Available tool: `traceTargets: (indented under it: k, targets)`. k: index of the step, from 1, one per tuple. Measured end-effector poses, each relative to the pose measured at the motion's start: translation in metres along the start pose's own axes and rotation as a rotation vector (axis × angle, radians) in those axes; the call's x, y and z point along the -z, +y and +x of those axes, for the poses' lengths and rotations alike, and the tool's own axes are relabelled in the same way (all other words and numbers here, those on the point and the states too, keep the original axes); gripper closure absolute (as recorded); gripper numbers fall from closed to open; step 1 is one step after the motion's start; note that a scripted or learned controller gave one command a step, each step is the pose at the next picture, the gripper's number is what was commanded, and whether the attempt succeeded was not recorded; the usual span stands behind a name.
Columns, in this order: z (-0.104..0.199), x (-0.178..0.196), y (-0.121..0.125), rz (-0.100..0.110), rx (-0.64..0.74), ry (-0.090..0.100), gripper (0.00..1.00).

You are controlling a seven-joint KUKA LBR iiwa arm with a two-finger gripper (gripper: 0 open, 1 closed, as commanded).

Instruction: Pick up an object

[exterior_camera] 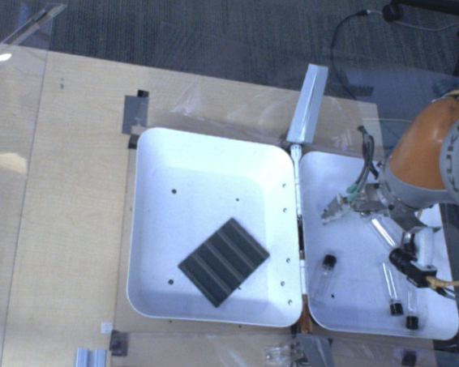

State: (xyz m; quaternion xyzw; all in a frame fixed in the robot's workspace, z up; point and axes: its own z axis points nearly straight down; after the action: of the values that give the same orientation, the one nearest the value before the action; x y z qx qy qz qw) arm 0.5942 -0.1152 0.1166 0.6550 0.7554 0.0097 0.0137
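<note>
Camera view: claw (350, 203) over right white bin (314, 306), grip state unclear. Thin clear tubes with black caps (326, 274) near; might roll, slip away.

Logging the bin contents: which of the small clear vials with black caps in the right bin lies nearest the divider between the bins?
The clear black-capped vial lying alone on the right white bin's left side; the other vials lie near its right edge.

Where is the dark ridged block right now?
The dark ridged block lies in the left bin, toward its near edge, turned at a slant, apart from the right bin.
</note>
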Motion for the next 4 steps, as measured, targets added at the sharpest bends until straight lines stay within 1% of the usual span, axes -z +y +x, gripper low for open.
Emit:
traceTargets:
  k: [1,2,3,4]
  targets:
    - [0.026,-0.028,0.036,0.020,-0.150,0.004,0.00]
    - [0.026,-0.014,0.039,0.012,-0.143,0.001,1.00]
    - [0.026,-0.014,0.039,0.012,-0.143,0.001,0.00]
    - [0.026,-0.014,0.039,0.012,-0.143,0.001,0.00]
